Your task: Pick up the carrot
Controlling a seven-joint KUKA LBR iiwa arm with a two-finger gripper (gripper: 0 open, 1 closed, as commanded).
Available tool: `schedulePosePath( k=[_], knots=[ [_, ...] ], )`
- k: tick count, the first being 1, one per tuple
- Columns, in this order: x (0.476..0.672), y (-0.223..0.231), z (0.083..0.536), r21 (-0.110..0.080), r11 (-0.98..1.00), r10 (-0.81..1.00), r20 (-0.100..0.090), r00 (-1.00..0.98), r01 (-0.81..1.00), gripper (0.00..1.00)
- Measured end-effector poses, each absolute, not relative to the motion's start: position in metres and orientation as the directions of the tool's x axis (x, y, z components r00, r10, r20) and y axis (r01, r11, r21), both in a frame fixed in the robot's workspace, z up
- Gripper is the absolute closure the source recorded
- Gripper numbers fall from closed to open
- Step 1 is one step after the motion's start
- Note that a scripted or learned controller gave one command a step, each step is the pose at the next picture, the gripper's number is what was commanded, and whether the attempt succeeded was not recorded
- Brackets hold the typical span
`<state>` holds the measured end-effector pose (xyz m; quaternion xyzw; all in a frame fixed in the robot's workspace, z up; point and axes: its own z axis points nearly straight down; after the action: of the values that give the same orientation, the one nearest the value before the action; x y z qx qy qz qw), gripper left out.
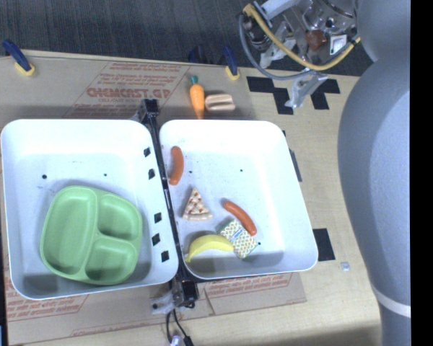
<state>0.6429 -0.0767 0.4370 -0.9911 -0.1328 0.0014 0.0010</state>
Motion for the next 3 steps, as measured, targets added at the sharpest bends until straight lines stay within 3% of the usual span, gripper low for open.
schedulePosePath(
  k=[1,2,3],
  knots=[
    [0.587,-0.045,0.272,-0.003,-0.978,0.209,-0.008,0.978,0.209,0.00],
    [0.638,-0.059,0.191,-0.003,-0.979,0.205,-0.007,0.979,0.205,0.00],
    [0.607,-0.033,0.282,-0.004,-0.914,0.407,-0.003,0.914,0.407,0.00]
  ],
)
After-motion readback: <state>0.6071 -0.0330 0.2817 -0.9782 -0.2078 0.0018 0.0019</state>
